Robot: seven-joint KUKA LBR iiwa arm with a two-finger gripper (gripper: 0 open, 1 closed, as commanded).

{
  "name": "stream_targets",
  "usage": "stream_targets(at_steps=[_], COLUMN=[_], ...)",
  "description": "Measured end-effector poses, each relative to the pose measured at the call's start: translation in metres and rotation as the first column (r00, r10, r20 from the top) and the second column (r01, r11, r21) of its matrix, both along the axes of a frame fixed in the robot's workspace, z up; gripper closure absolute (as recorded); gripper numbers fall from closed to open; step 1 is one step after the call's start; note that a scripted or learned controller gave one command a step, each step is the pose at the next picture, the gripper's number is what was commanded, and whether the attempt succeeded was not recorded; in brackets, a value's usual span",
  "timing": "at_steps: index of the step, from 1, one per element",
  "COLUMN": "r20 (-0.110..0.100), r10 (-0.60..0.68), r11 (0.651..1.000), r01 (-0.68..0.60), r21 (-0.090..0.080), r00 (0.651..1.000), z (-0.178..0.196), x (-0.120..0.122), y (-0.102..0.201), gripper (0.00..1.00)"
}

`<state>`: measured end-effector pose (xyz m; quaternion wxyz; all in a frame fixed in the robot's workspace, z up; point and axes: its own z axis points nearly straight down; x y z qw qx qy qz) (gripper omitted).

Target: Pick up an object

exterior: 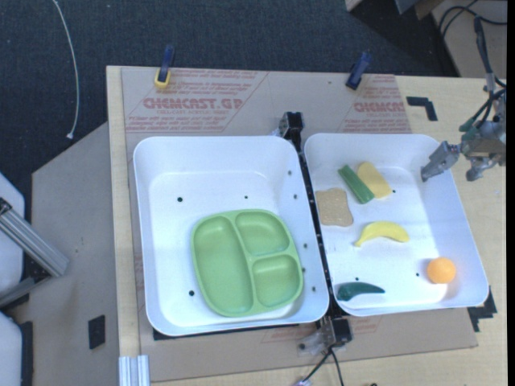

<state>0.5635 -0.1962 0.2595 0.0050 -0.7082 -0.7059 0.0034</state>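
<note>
The right bin (451, 215) holds several small items: a green stick (354, 184) leaning against a yellow block (375, 179), a tan bread slice (334, 207), a yellow banana (382, 233), an orange ball (441, 270) and a dark green pod (359, 290) at the front edge. My gripper (455, 165) hovers over the bin's far right corner, open, with nothing between its fingers. It is to the right of the yellow block and apart from every item.
The left bin (161, 175) holds a light green divided plate (245, 260). A black clip (291, 124) sits where the two bins meet at the back. Blue clamps (359, 69) pin the cardboard at the far edge.
</note>
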Motion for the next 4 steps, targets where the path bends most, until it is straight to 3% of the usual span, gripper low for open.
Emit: stream_targets(at_steps=[1, 4], r20=[0.013, 0.007], r10=[0.004, 0.004], r11=[1.0, 1.0], r01=[-0.004, -0.004], r21=[-0.003, 0.0], r00=[1.0, 1.0], z=[0.007, -0.138], x=[0.002, 0.011], y=[0.001, 0.005], gripper=[0.0, 0.0])
